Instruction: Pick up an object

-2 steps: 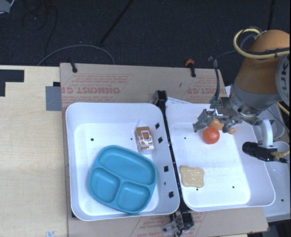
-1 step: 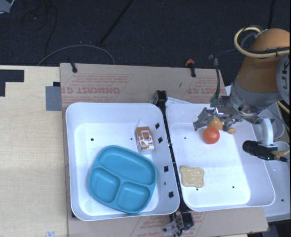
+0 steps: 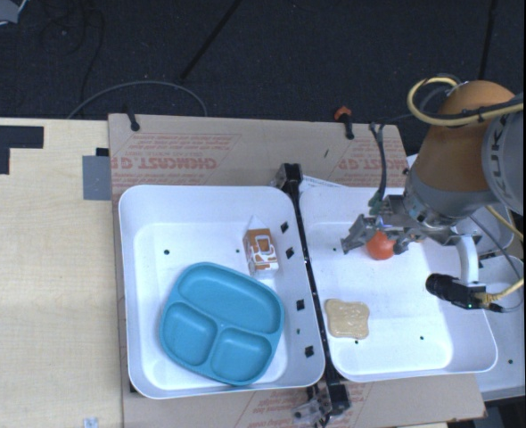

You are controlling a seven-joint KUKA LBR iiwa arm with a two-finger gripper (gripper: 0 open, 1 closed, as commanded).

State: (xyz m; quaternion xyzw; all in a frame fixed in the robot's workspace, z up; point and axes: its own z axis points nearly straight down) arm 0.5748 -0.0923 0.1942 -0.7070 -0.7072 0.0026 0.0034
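My gripper (image 3: 381, 238) hangs over the upper part of the right bin (image 3: 441, 346), reaching in from the right. A small red-orange ball (image 3: 381, 247) sits between its dark fingers (image 3: 356, 235), which are shut on it. The ball's top is hidden under the gripper body. I cannot tell whether the ball is touching the bin floor. A tan slice of toast (image 3: 347, 318) lies flat on the floor of the same bin, toward the front left, well apart from the gripper.
The left bin (image 3: 143, 239) holds a blue divided plate (image 3: 220, 322) and a small orange-and-white box (image 3: 261, 250) near its right wall. A black divider rail (image 3: 306, 275) runs between the bins. The arm's cables (image 3: 464, 291) hang over the right bin's right side.
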